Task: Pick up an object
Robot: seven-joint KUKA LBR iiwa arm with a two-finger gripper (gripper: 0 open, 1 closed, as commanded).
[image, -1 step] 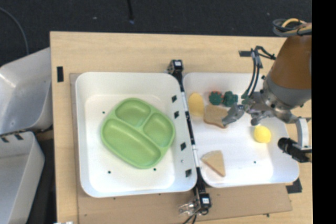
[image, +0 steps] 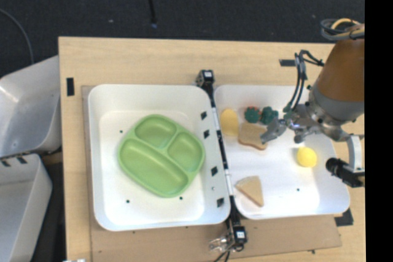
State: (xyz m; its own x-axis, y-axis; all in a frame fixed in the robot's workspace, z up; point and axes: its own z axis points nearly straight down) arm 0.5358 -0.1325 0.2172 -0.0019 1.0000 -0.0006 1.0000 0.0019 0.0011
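My gripper (image: 287, 132) hangs over the middle of the right bin (image: 325, 193) with its fingers spread open and nothing between them. Its left finger (image: 273, 131) reaches toward a tan bread slice (image: 250, 136). A yellow ball (image: 306, 157) lies just below and right of the gripper. Two small dark green pieces (image: 252, 113) (image: 268, 113) sit just up and left of it. A pale yellow piece (image: 229, 121) rests against the bin's left wall. A tan wedge (image: 250, 190) lies near the front left corner.
The left bin (image: 104, 205) holds a green divided plate (image: 161, 155). A low wall with black clips (image: 216, 150) separates the two bins. The arm's orange band (image: 345, 70) and cables stand over the right bin's far right side.
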